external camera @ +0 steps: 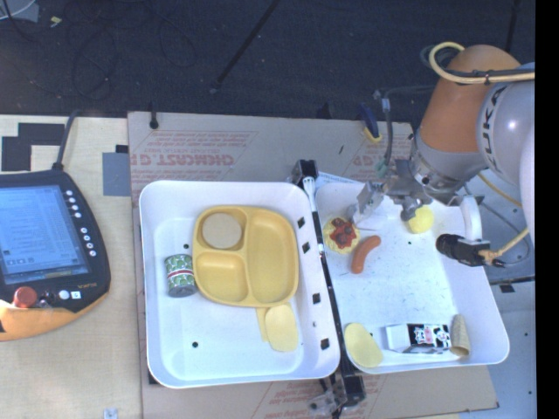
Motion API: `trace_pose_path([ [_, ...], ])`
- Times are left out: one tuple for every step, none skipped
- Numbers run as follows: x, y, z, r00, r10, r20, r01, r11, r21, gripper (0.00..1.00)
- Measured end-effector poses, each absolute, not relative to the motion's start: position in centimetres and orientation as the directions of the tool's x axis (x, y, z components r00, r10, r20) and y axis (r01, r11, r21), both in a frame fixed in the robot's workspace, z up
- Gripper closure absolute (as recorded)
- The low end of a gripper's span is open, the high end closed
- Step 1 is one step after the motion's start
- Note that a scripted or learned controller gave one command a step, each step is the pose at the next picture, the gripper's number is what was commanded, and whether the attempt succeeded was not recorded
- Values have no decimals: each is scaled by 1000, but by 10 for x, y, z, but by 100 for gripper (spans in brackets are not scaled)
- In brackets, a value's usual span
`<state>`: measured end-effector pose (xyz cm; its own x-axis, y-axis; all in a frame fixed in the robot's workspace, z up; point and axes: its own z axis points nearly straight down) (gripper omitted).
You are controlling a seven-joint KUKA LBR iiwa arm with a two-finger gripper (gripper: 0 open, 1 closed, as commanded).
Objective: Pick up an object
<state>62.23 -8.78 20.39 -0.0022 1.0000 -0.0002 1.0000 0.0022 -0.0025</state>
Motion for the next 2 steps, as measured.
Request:
trace_pose_path([
  [633,-86,98,0,1000,0,1000,0,-2,0],
  [633,-86,108,-2,1000,1,1000,2,-6,100],
])
